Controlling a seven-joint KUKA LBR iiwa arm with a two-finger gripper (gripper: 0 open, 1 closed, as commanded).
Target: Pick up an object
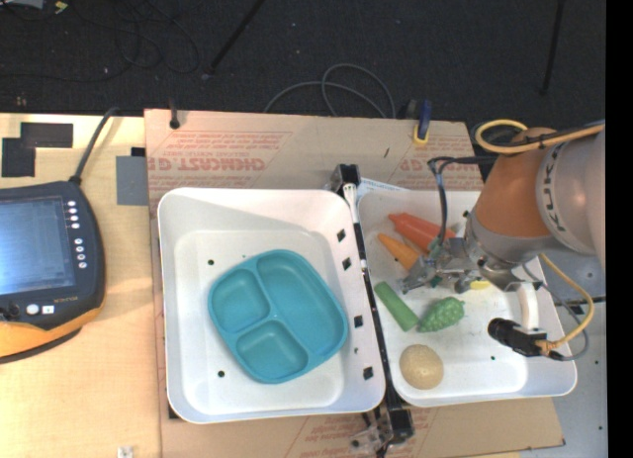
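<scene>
Claw (427,275): grip state cannot be told. Green stick (396,307) just below-left, long axis slanting down-right; knobbly green piece (442,314) directly below.

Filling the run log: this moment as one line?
gripper over right bin | near orange carrots and green stick | teal plate in left bin

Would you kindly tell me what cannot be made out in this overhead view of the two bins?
All in the camera view:
Gripper: too small and dark to tell whether it touches anything.
Orange pieces: their right ends are hidden behind the gripper.
Right bin: its upper right part is covered by the arm.
Green bumpy object: too small to identify.
</scene>
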